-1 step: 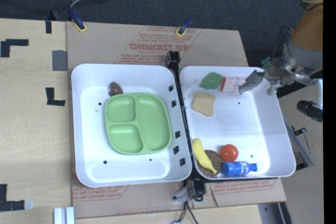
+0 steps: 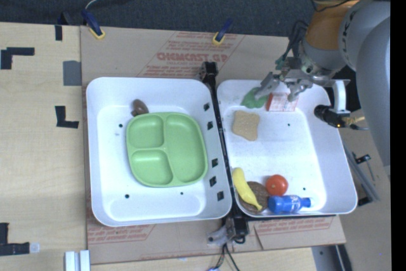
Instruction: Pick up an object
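The gripper (image 2: pixel 283 87) hangs over the far edge of the right bin (image 2: pixel 330 168), at about one o'clock from the middle of the scene. Its fingers are spread apart and grasp nothing; between and just below them sits a small red-and-white carton (image 2: pixel 280 102), whose print is too small to read. Just beside the carton at nine o'clock lies a green object (image 2: pixel 255 98), touching or nearly touching it. At seven o'clock from the gripper rests a tan slice of bread (image 2: pixel 245 125).

Along the near edge of the same bin, at six o'clock from the gripper, are a red tomato (image 2: pixel 276 185), a blue bottle (image 2: pixel 288 204) lying on its side, a yellow banana (image 2: pixel 243 187) and a brown item (image 2: pixel 258 190) tucked between banana and bottle.

The left bin (image 2: pixel 104 155) holds a green divided plate (image 2: pixel 167 148), with a small brown object (image 2: pixel 139 107) at its eleven o'clock. The cardboard sheet (image 2: pixel 158 54) under the bins bears red lettering reading roughly "CHEMCAST".
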Tool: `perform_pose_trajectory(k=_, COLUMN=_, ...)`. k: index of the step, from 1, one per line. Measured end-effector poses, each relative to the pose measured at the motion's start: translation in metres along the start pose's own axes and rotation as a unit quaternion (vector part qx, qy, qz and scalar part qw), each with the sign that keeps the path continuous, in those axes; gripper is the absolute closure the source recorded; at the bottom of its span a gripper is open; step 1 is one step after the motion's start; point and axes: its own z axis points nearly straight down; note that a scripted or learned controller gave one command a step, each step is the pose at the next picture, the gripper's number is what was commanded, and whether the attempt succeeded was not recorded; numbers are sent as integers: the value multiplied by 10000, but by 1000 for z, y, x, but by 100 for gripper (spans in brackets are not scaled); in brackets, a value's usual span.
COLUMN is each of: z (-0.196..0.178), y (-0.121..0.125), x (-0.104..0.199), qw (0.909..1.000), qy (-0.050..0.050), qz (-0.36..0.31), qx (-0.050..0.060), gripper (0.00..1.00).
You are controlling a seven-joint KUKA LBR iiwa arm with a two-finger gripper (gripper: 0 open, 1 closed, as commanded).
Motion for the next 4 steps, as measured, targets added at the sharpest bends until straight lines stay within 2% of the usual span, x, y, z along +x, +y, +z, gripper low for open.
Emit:
perform_pose_trajectory(k=1, z=80, y=4, x=31, qw=10000, qy=-5, qz=14, qx=36, gripper=0)
perform_pose_trajectory(k=3, z=80, y=4, x=30, qw=10000, qy=1, qz=6, qx=38, gripper=0)
perform_pose_trajectory(k=4, z=80, y=4, x=10, qw=10000, qy=20, qz=9, qx=44, gripper=0)
